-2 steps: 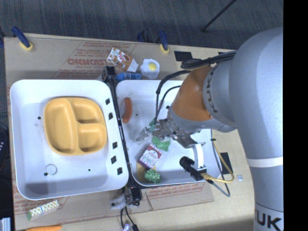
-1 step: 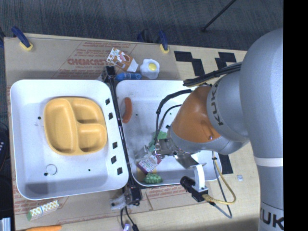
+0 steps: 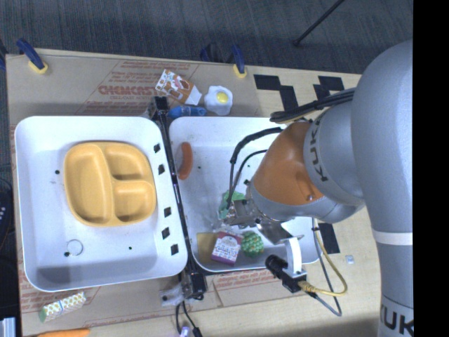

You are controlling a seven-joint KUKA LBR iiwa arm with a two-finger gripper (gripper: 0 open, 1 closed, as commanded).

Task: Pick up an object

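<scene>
"KUKA" reads on the arm [image 3: 330, 167]; one yellow divided tray [image 3: 110, 182], one hot dog [image 3: 185, 159]; the tool's [image 3: 235, 216] opening cannot be told.

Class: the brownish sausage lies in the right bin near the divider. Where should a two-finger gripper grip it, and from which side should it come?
Grip the sausage at its middle, coming straight down from above, fingers closing across its narrow width. It lies flat, its long axis running along the right bin wall, with bare floor on its right side; the wall sits close on its left.

Yellow divided tray [image 3: 109, 183], orange sausage [image 3: 185, 160], pink-and-white packet [image 3: 226, 249], white bins [image 3: 35, 244].
</scene>
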